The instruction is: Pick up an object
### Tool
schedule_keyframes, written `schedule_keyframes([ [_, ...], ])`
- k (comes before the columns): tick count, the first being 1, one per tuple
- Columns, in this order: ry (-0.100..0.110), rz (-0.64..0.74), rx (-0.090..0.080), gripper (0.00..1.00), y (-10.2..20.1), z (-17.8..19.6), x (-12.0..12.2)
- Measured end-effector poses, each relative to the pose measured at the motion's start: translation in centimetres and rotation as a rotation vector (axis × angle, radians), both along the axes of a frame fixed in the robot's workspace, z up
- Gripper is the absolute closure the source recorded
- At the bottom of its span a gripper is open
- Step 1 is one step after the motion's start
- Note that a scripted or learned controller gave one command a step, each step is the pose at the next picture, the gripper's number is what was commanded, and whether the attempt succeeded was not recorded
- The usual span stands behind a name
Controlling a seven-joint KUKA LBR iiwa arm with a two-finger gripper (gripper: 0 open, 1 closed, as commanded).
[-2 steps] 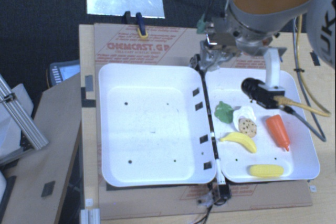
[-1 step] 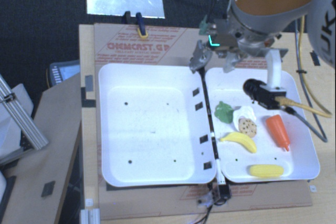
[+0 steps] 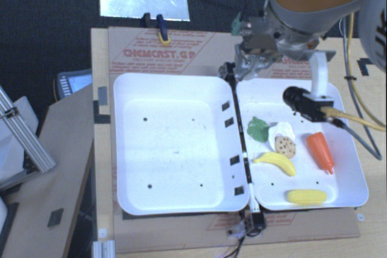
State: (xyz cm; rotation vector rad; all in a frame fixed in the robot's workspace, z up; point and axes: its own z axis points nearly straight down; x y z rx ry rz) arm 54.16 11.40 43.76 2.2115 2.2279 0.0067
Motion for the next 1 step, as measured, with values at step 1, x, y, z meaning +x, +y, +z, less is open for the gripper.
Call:
schedule_keyframes([
  [1, 0.0, 0.0, 0.0, 0.0, -0.01, 0.02, 0.0],
])
